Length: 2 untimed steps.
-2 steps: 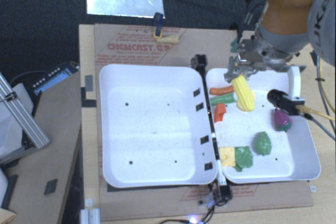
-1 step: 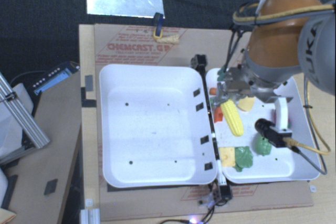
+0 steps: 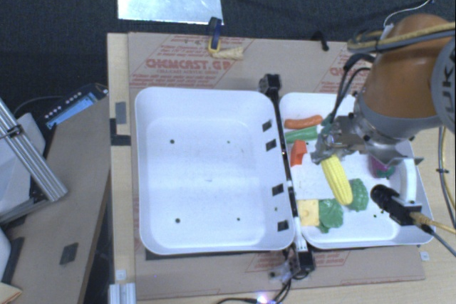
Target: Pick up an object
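Observation:
My gripper (image 3: 326, 149) hangs over the middle of the right bin (image 3: 410, 189), under the grey and orange wrist. A yellow corn cob (image 3: 337, 180) lies slanted just below it, and the cob's upper end reaches right up to the gripper. A red-orange piece (image 3: 298, 152) sits just left of the gripper. An orange sausage-shaped toy (image 3: 303, 122) lies near the bin's far left corner. A green leafy toy (image 3: 358, 194) rests beside the corn's lower end.
A yellow cheese block (image 3: 308, 211) and another green piece (image 3: 329, 214) lie at the right bin's near left corner. A purple item (image 3: 380, 167) sits partly under the arm. The left bin (image 3: 153, 110) stands alongside, split off by a black-clipped divider (image 3: 283, 153).

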Tool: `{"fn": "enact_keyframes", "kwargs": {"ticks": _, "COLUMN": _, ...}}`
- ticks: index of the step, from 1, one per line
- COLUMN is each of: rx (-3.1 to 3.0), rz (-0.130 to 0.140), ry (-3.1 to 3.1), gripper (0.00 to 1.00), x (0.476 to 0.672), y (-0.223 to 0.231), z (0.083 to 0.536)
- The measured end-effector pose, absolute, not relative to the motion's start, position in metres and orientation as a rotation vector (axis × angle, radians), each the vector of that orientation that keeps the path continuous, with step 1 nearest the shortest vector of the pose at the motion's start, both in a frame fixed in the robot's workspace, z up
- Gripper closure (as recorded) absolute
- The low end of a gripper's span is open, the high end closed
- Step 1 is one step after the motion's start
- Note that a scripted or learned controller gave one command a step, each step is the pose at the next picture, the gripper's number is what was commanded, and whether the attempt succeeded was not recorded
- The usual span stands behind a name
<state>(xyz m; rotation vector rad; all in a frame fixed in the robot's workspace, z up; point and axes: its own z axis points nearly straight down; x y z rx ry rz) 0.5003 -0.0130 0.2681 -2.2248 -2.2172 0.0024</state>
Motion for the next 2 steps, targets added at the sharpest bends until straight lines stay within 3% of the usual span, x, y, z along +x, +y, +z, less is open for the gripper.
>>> {"fn": "enact_keyframes", "kwargs": {"ticks": 1, "rx": -2.207, "rz": -0.007, "ry": -2.236, "gripper": 1.0, "x": 0.487, "y": 0.074, "z": 0.286}}
{"fn": "enact_keyframes", "kwargs": {"ticks": 2, "rx": -2.205, "rz": -0.013, "ry": -2.238, "gripper": 1.0, "x": 0.505, "y": 0.175, "z": 0.322}}
